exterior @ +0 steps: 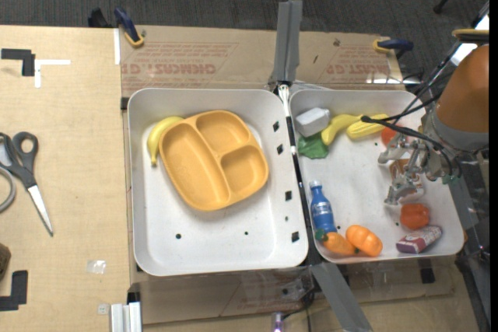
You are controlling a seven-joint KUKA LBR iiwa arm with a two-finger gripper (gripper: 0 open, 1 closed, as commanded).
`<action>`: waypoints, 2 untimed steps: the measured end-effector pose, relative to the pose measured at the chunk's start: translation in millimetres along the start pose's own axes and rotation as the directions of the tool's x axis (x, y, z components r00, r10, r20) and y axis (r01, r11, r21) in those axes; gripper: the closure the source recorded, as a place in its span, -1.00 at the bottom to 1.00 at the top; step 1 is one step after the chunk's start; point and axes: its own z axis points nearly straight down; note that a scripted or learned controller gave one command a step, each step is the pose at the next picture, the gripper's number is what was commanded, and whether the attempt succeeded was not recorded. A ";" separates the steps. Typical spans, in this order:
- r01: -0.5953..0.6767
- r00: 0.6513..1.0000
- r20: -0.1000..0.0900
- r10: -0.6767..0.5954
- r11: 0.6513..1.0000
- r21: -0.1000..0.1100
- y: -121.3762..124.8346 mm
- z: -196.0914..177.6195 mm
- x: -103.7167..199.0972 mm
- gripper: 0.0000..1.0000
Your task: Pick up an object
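Observation:
My gripper [401,192] hangs low over the right side of the right bin [354,183], with the orange-banded arm coming in from the right. A red round object [415,215] lies just below and to the right of it, close to it but apart. A purple and white packet [419,240] rests in the bin's near right corner. Orange pieces [355,239] and a blue bottle [320,207] lie along the bin's near left side. A yellow banana [354,126], a green item [313,145] and a white block [313,120] sit at the far left.
The left bin [156,237] holds a yellow divided plate [214,159] with a banana [159,136] beside it. Scissors [28,176] lie on the bench at far left. Blue clamps [129,26] hold cardboard behind the bins. A grey divider bar [288,35] stands between the bins.

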 end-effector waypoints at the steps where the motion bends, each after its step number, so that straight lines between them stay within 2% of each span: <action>1: -0.141 0.990 -0.001 0.141 0.990 0.000 1.5 0.1 52.0 -1.00; 2: -0.293 0.956 -0.002 0.293 0.956 0.000 8.5 0.3 87.8 -1.00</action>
